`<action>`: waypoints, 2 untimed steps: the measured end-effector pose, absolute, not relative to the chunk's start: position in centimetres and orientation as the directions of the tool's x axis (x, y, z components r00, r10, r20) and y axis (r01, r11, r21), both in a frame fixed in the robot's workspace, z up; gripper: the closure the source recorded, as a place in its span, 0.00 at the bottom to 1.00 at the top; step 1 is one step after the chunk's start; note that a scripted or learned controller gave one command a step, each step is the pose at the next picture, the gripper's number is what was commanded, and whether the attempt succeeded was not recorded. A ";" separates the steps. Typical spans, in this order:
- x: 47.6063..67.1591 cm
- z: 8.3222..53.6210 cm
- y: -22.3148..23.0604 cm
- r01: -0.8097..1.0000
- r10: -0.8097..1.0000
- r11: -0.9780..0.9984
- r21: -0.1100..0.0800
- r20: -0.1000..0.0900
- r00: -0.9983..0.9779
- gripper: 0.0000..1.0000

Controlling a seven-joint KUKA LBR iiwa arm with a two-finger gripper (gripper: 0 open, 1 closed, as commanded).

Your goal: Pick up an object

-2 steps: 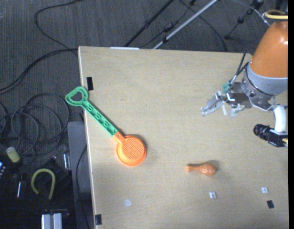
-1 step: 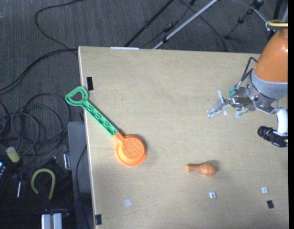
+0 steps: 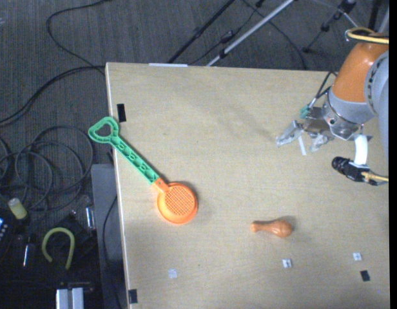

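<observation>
My gripper (image 3: 301,137) hangs spread wide, holding nothing, well apart from the orange pear-shaped piece (image 3: 273,227) lying below it. That rounded body could roll away if I pinch off-centre.

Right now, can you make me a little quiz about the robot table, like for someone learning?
1. True or false: the gripper is holding the strainer.
2. Which thing lies nearer the gripper? A) the strainer with the green handle B) the small orange gourd-shaped toy
3. Fill in: the strainer's mesh head is coloured ____.

Key
1. False. The gripper hangs over bare board near the view's right side, far from the strainer.
2. B. The toy lies below the gripper in the picture; the strainer is far off to the left.
3. Orange.
</observation>
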State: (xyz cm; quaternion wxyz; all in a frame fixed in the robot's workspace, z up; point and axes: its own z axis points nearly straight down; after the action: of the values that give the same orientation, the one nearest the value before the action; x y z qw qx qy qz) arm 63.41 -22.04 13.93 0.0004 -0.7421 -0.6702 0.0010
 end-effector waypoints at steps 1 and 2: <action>66.9 8.4 -21.0 0.996 0.996 0.091 -0.001 -0.003 -0.091 0.00; 66.8 8.4 -17.5 0.961 0.961 0.275 -0.001 -0.001 -0.275 0.00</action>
State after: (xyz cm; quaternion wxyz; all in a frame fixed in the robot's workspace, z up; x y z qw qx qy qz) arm 66.85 -17.52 8.40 -0.0002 -0.6020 -0.7985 0.0007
